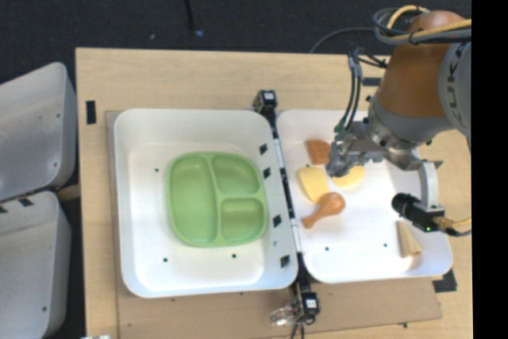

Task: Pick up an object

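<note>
The right bin (pixel 357 262) holds several toy foods. A pale yellow wedge (pixel 313 183) lies near its left wall, with a brown drumstick (pixel 325 209) just below it. Farther back is an orange-brown piece (pixel 318 151). My gripper (pixel 340 161) hangs low over the bin's middle, between the orange-brown piece and a yellow rounded piece (pixel 352 178) that its tip partly covers. A tan stick (pixel 409 239) lies near the bin's right front corner. Nothing shows plainly between the fingers.
The left bin (pixel 135 250) holds a green divided plate (pixel 216 198). A ridge with black clips (pixel 279 194) separates the two bins. The arm's grey and orange body (pixel 413 91) and a black fitting with cables (pixel 414 210) overhang the right bin's right side.
</note>
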`<state>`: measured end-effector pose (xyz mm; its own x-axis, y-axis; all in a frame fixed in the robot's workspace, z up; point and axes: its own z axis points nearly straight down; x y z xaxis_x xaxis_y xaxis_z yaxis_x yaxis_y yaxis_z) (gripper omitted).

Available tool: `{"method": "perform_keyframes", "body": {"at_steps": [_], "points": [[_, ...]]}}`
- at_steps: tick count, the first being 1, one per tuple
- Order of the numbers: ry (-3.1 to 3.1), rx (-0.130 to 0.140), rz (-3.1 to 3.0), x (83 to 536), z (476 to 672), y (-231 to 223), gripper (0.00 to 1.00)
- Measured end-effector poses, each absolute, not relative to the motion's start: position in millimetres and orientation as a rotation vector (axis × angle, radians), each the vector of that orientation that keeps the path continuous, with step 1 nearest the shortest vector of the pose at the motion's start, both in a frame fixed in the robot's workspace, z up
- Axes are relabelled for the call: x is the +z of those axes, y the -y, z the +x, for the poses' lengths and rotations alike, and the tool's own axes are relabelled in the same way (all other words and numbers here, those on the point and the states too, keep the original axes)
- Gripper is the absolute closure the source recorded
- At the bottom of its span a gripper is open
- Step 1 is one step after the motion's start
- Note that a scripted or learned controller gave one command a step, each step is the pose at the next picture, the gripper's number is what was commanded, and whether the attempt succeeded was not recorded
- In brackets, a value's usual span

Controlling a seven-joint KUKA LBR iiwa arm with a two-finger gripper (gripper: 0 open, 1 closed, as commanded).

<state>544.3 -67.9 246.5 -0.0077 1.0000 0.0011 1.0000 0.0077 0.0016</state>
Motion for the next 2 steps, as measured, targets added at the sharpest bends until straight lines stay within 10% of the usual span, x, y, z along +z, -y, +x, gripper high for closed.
{"method": "perform_keyframes", "body": {"at_steps": [2], "points": [[-2.231,0.001,2.214,252,523.9,-49,1.00]]}}
